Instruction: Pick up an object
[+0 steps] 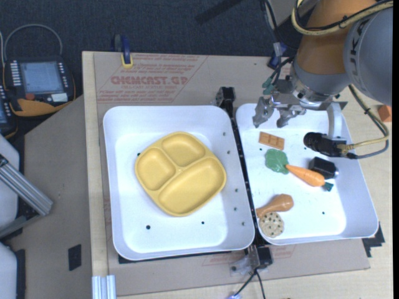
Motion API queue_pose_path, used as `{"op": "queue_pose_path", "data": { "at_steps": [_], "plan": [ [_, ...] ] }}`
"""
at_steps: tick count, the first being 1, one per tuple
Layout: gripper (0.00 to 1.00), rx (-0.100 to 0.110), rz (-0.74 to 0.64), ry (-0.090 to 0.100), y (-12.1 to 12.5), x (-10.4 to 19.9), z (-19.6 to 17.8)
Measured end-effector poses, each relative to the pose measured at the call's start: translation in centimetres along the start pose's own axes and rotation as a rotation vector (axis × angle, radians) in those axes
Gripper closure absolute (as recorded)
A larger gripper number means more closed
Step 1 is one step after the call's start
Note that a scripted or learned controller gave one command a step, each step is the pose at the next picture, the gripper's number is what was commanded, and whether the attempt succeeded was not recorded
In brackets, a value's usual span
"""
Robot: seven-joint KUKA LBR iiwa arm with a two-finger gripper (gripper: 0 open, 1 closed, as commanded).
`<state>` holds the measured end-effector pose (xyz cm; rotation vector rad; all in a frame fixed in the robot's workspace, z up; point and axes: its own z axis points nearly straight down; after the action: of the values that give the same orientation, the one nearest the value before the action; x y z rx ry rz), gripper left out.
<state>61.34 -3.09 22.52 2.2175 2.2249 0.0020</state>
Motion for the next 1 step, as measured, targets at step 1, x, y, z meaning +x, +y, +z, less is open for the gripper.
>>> {"op": "queue_pose_path", "data": {
  "at_steps": [1],
  "plan": [
    [1.0, -0.001, -0.003, 0.001, -0.01, 5.71, -0.9]
  ]
}}
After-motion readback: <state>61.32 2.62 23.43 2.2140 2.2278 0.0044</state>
